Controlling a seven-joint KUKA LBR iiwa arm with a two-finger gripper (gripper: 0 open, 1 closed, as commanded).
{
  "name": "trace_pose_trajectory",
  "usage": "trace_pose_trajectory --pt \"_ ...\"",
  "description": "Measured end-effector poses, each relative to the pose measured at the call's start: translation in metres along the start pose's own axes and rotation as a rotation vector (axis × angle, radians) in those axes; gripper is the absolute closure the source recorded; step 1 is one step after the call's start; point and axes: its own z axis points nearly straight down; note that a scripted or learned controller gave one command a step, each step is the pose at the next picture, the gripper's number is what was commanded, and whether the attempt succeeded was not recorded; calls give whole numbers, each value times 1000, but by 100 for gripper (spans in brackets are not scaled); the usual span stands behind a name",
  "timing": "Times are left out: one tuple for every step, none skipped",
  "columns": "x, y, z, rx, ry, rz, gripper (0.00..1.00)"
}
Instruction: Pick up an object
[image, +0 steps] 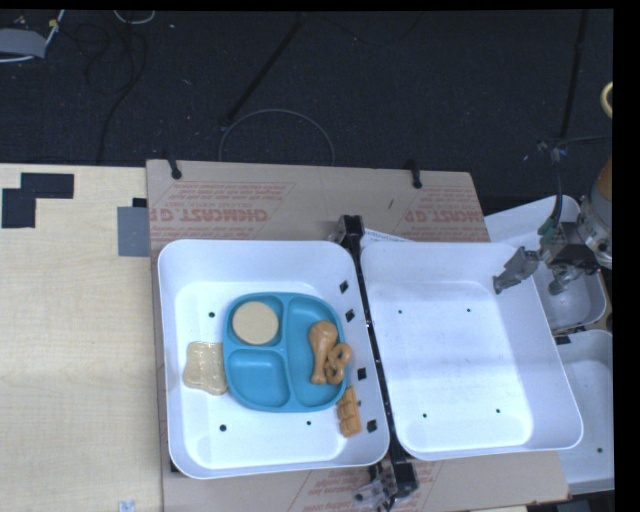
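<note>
At the frame's right edge, the gripper (522, 268) hovers over the right bin (470, 440), finger state unclear. A blue tray (262, 385) sits in the left bin (190, 300).

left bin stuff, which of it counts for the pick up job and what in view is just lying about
For the job:
- blue divided plate
- round tan cookie on the plate
- brown pretzel-like piece on the plate
- pale biscuit beside the plate
- small brown piece by the divider
- gripper

Lying about:
- cardboard sheet
- cables

Glossy white plastic bins (190, 300), smooth blue plastic tray (262, 385), matt brown cardboard sheet (300, 200)
</note>
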Motion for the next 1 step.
trace_pose_trajectory --pt "0 2 -8 -12 -2 -3 0"
